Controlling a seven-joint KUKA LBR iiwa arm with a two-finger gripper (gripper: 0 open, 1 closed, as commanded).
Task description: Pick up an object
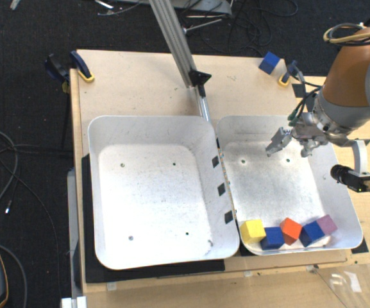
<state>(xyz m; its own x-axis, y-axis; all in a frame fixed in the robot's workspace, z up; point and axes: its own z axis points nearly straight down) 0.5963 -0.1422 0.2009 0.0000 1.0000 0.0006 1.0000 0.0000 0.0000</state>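
Our two-finger metal claw [292, 141] hung with its fingers spread apart, holding nothing, above the far end of the right shallow white plastic bin [281, 178]. To grasp well, we judged it should travel to the near edge, where the small yellow cube [253, 229], two blue cubes [273, 237], an orange cube [291, 229] and a lilac cube [327, 224] crowded together, and straddle the exposed yellow one. The left white bin [152, 191] held no blocks.

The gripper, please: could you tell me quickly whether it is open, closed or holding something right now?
Gripper: open, holding nothing, above the right bin, apart from the blocks.
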